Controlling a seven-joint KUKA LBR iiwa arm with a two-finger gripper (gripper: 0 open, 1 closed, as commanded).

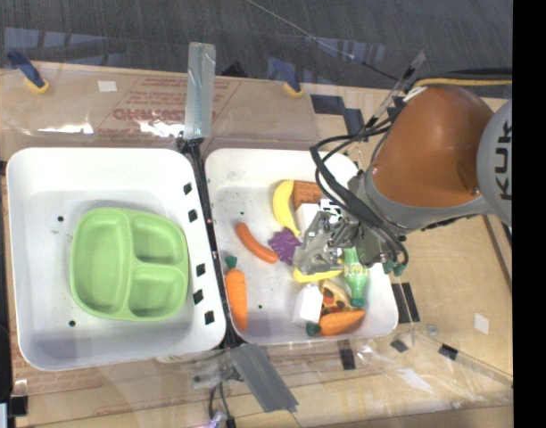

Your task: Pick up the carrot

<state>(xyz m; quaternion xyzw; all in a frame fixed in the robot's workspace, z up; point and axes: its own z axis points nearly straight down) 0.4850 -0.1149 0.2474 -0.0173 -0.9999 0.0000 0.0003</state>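
Orange and stubby, the carrot (236, 298) lay along the left wall of the right bin (255, 163), toward its near corner, its green top pointing away. The end effector (319, 243) hung low over the middle of that bin, above a purple toy (285, 244) and beside a yellow banana (283, 205), well apart from the carrot; how wide it stood could not be told. A green divided plate (128, 262) sat in the left bin (41, 172).
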